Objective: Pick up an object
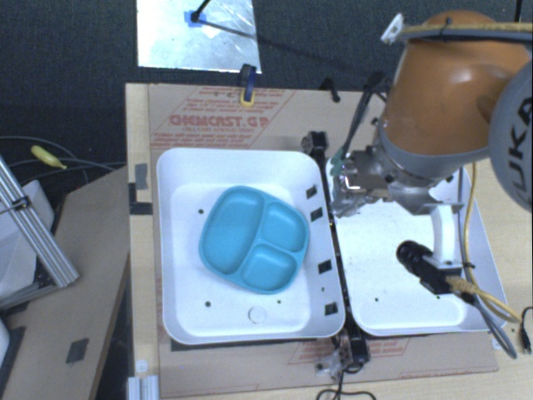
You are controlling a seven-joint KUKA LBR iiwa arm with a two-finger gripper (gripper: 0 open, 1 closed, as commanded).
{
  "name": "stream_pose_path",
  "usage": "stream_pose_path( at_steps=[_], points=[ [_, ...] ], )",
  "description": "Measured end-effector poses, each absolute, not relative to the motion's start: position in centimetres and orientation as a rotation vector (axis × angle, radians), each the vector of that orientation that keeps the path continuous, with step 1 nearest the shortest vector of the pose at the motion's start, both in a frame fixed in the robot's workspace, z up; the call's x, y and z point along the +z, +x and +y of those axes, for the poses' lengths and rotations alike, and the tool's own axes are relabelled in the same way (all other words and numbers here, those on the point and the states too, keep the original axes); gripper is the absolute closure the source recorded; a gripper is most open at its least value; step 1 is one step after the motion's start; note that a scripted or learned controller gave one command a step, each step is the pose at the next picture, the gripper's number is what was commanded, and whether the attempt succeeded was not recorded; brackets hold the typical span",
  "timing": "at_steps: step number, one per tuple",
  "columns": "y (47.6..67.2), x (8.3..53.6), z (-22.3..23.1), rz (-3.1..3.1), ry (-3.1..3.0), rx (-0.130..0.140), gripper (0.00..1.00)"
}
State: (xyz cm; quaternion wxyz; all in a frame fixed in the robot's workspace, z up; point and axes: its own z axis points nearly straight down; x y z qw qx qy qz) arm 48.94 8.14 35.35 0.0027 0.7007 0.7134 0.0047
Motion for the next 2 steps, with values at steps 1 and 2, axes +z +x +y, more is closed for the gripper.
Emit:
stream_pose_path(
  at_steps=[1,2],
  points=[
    [48.5,34.4,22.4,2.242,2.204,0.007,1.0],
    [60.5,21.5,19.7,2.215,2.223,0.0,1.0]
  ],
)
